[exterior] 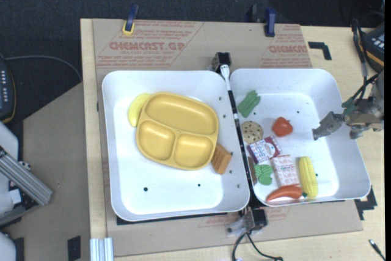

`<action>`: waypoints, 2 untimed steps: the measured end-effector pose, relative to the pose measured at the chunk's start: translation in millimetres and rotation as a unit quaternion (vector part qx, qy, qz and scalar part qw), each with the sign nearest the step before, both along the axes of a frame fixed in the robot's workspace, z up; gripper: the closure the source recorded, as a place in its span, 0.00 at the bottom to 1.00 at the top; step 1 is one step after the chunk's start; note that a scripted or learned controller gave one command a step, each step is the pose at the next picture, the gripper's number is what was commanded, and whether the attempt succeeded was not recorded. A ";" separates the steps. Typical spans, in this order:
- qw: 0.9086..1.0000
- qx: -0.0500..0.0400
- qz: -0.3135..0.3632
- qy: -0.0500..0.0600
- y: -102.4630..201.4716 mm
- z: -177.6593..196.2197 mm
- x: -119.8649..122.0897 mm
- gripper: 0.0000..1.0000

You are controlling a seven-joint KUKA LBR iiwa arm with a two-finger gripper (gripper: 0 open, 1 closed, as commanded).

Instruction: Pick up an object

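Note:
The right bin [317,85] holds several small toy foods: a green pod [248,102], a speckled cookie [251,131], a red tomato [281,126], a red-and-white packet [264,148], a green broccoli piece [264,173], a pink-and-white carton [284,169], a yellow corn cob [307,176] and a red sausage [285,194]. My gripper [328,124] reaches in low over the bin's right side, to the right of the tomato and apart from it. I see nothing held in it.
The left bin [122,162] holds a yellow divided plate [177,130], a yellow banana-like piece [137,108] tucked under its left rim, and a brown cracker [222,159] at its lower right. A black divider [231,104] runs between the bins.

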State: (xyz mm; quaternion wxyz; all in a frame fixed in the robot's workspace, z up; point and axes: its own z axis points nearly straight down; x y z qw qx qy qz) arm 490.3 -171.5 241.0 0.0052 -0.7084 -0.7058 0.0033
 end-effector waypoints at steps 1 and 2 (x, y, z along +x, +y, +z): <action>1.000 -0.001 0.002 -0.006 0.3 6.2 2.5 0.00; 1.000 0.000 0.001 -0.002 2.1 -56.6 -2.9 0.00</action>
